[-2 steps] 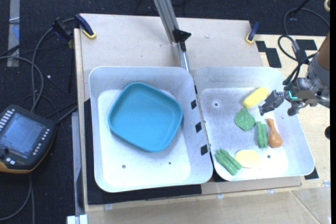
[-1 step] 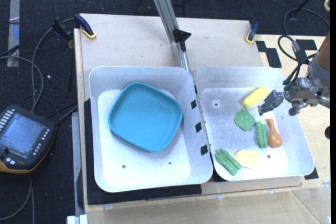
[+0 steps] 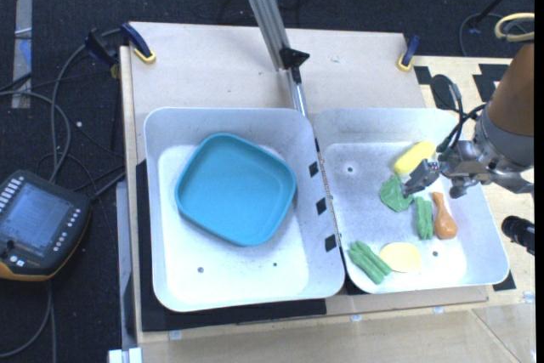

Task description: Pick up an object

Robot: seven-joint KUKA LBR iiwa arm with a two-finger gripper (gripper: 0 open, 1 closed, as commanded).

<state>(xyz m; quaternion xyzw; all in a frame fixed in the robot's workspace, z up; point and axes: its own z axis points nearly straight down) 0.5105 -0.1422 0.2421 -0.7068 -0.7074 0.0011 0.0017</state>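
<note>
Gripper (image 3: 422, 177) sits low over the right bin (image 3: 357, 127), right between the yellow toy piece (image 3: 414, 155) and the leafy green piece (image 3: 393, 195) — honestly can't tell if the claw is open or closed from this angle, and nothing visibly sits between its tips.

All the pickable stuff is play food clustered in the right bin's middle and near edge: the yellow piece toward the far side, the leafy green just beside it, a small green pod (image 3: 423, 218) and an orange carrot-like piece (image 3: 444, 217) side by side, then a pale yellow disc (image 3: 401, 257) and a green bean pod (image 3: 369, 260) near the front edge. Left bin (image 3: 170, 285) has a blue square plate (image 3: 235, 188), tilted a bit.

My guess is these are light, hard plastic, a bit slick and easy to nudge away. The carrot looks like the best bet — grab across its narrow width at the middle, not lengthwise. The flat disc seems hardest to pinch.
</note>
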